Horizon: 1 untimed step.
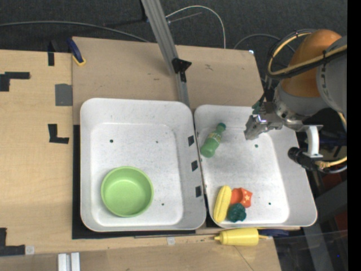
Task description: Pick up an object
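Observation:
My gripper point(252, 131) hangs over the far right part of the right bin point(282, 168), a short way right of a green bottle point(212, 141) lying near the bin's far left side. At the bin's near left side lie a yellow banana-like piece point(221, 202), a small orange-red piece point(242, 196) and a dark green piece point(237, 212), close together. Nothing shows between the gripper and the bin floor.
A light green bowl point(127, 191) sits in the near left of the left bin point(135, 117). A yellow object point(238, 237) lies on the bench just in front of the right bin. A slanted metal pole point(163, 33) crosses above the far bench.

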### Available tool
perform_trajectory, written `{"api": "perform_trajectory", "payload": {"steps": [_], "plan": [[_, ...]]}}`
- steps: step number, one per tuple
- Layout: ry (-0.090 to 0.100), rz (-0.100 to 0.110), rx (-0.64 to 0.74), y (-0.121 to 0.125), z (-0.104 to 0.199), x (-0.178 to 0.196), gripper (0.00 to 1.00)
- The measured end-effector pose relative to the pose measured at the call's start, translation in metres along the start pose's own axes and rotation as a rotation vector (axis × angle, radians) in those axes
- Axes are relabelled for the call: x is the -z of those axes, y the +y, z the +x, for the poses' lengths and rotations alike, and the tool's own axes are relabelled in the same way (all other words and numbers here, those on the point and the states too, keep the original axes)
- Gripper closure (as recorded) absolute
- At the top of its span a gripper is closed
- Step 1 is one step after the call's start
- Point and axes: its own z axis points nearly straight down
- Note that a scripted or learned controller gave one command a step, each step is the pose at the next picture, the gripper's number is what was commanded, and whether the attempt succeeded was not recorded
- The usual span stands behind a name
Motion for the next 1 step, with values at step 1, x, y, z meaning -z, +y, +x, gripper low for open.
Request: {"api": "perform_trajectory", "payload": {"steps": [1], "plan": [[-0.001,-0.001,0.0,0.0012,0.0003,0.044,1.0]]}}
